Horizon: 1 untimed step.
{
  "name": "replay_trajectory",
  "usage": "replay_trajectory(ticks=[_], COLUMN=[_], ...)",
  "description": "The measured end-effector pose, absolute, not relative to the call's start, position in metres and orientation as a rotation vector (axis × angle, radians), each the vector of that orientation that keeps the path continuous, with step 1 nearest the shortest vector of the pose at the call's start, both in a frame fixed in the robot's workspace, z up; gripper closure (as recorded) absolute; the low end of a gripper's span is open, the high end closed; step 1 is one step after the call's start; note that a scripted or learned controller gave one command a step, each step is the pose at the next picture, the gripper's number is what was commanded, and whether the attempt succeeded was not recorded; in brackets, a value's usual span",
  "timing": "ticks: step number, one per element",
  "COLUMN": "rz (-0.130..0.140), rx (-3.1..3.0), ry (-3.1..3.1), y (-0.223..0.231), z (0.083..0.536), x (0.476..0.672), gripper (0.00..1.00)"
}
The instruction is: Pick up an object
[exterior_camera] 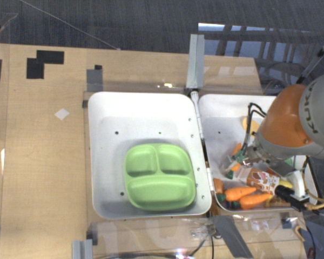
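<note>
The right bin [218,120] holds a heap of toy food along its near edge. Two orange carrots [247,196] lie side by side there, with a brown and red packet [263,180] just behind them. A small orange piece [218,185] rests at the near left corner. My gripper [241,159] reaches down into this bin from under the orange wrist band [283,117], right above the heap and close to a small orange and green item [236,150]. A yellow thing [247,123] peeks out behind the arm.
The left bin [113,117] carries a green divided plate [160,176] in its near half. A metal divider [195,63] stands between the bins at the back. The wooden bench [38,161] stretches off to the left.
</note>
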<state>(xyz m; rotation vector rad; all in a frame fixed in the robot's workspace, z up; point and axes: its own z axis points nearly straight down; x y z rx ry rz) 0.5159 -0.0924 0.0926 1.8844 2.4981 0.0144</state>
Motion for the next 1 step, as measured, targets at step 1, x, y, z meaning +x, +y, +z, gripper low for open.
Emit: replay_trajectory(ticks=[1], rz=[0.006], rx=[1.974], ry=[2.439], y=[-0.0312], z=[0.1859], x=[0.5591], gripper=[0.0])
